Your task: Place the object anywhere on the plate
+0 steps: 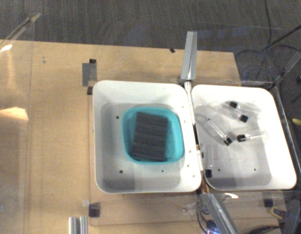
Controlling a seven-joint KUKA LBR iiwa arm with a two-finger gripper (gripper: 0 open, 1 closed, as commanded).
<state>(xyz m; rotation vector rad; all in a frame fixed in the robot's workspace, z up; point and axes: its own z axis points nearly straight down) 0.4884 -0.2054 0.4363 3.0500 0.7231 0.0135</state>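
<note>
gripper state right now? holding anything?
Gripper: state cannot be told.
The dark ridged block lies free on the teal plate in the left bin.

— What sits at the centre of the frame?

— A turquoise plate (152,136), squarish with rounded corners and a raised rim, lying flat on the floor of the left-hand white bin (106,145), slightly right of that bin's middle.

— And the object?

— A dark grey ribbed block (149,136), rectangular, with ridges running across its width. It rests flat on the plate, its long side pointing toward the top and bottom of the frame, tilted slightly clockwise. It covers most of the plate's inner surface, with turquoise showing on all sides, widest at the right.
</note>
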